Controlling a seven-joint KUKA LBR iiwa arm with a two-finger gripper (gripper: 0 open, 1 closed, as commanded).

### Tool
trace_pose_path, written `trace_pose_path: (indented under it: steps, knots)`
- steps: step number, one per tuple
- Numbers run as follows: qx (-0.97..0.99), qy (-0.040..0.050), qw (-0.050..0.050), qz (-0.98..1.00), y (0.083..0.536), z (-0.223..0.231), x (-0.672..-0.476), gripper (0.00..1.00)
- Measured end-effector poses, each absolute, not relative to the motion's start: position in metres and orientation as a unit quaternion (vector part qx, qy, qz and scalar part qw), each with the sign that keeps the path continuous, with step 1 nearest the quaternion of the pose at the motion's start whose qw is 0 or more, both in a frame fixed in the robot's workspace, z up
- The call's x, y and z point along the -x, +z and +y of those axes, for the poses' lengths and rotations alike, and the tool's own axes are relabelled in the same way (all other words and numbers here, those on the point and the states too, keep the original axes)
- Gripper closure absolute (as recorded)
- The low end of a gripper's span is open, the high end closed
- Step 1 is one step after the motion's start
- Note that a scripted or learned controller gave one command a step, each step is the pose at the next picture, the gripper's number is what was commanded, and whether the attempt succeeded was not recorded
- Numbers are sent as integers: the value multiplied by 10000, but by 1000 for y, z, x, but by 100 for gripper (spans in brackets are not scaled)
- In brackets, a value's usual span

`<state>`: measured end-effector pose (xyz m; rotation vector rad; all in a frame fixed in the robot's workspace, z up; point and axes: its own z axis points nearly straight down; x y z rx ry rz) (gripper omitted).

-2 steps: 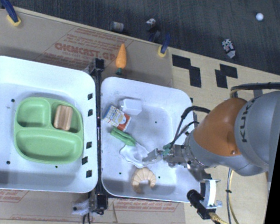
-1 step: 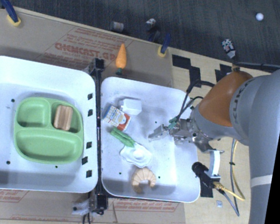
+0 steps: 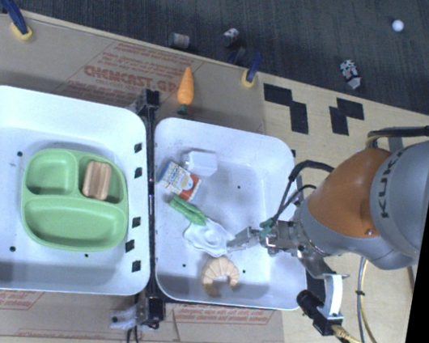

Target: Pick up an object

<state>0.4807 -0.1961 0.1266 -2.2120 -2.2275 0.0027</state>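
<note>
Cardboard-topped bench (image 3: 118,67), two white bins. Low in the right bin (image 3: 270,156) the gripper (image 3: 245,238) hovers beside a croissant (image 3: 220,274) and crumpled white wrapper (image 3: 208,238); its opening I cannot tell. It risks snagging the wrapper instead.

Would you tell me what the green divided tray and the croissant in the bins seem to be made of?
Green tray: likely molded plastic, matte, judging by its uniform colour and rounded compartment walls. Croissant: probably a plastic or rubber toy, with smooth tan ridges; real pastry cannot be ruled out.

grey arm (image 3: 393,206) reaching in from right, orange band above wrist, gripper (image 3: 245,238) low, pointing left
</note>
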Motion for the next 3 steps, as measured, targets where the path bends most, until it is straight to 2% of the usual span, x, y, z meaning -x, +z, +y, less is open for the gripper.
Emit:
trace_pose_path:
  steps: [1, 2, 3]
  knots:
    - [7054, 1, 8, -7089, 118, -211, -556, 0]
    - [7044, 10, 19, -7098, 112, -177, -476, 0]
    - [7041, 3, 19, -7101, 92, -140, -485, 0]
